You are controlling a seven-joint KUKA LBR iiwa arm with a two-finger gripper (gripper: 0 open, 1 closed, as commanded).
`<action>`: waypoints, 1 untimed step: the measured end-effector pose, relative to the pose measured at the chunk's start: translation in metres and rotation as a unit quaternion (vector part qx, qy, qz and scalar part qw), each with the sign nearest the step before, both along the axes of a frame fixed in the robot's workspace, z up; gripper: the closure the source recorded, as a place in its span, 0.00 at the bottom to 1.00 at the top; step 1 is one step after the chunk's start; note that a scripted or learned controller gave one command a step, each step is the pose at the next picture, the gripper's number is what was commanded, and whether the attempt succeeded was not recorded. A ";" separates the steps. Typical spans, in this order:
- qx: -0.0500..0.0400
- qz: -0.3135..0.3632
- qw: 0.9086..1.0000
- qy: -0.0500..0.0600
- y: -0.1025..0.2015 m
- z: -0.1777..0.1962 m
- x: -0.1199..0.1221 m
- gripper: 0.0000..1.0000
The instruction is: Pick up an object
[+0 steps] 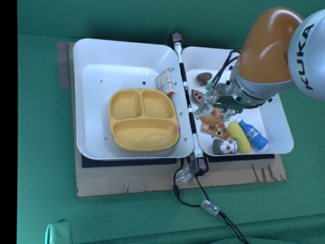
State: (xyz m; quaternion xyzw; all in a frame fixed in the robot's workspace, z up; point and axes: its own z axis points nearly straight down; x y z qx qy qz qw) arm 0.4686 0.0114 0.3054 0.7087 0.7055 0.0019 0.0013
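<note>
end effector (204, 107), grip state unclear, hangs over right bin's (284, 136) left edge, crowded by orange toy (211, 119), corn (238, 136), bottle (253, 134), cup (224, 146).

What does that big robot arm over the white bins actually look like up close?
The arm is a thick, rounded grey shell lettered KUKA in black, with a glossy orange band above a ribbed silver wrist. Black cables loop down to the small dark metal two-finger gripper.
</note>
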 end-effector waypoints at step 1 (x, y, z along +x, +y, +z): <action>-0.002 -0.002 1.000 -0.003 -0.076 0.069 0.000 1.00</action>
